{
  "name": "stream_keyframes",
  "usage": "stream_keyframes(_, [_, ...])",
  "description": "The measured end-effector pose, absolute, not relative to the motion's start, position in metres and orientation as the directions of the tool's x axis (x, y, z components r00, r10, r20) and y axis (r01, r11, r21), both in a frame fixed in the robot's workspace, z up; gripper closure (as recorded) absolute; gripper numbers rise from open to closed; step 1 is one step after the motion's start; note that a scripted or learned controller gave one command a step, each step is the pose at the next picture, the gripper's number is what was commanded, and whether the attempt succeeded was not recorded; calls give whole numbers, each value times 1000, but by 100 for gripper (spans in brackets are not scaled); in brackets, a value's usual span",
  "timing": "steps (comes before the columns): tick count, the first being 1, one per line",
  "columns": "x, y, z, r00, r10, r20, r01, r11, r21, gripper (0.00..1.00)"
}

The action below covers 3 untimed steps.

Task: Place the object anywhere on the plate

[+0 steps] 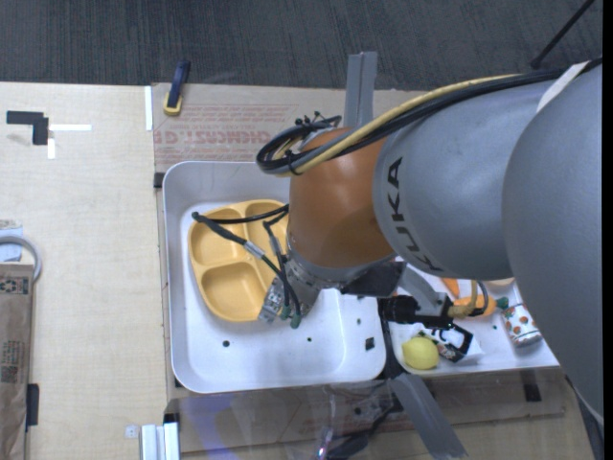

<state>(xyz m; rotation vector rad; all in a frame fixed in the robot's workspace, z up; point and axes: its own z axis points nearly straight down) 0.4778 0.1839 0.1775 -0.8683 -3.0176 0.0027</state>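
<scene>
Blue-yellow clamp (175, 88), brown bag (13, 329) nr bench

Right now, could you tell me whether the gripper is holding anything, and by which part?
It cannot be told: the gripper sits over the yellow plate, its tips hidden under the arm's wrist.

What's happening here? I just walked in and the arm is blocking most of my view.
A grey KUKA arm reaches in from the right and hangs low over the left white bin, which holds a yellow divided plate. Its wrist sits right at the plate's near edge. In the right bin lie a yellow lemon-like fruit, an orange item and a small can. Nothing rests on the visible part of the plate.
</scene>
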Motion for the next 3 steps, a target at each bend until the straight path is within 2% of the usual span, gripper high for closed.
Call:
stream_keyframes(1, [507,101,181,-740,673,-1,673,740,-1,100])
stream_keyframes(2, [536,195,201,-578,816,-1,816,578,-3,100])
stream_keyframes(3, [561,158,173,-522,853,-1,853,522,-5,100])
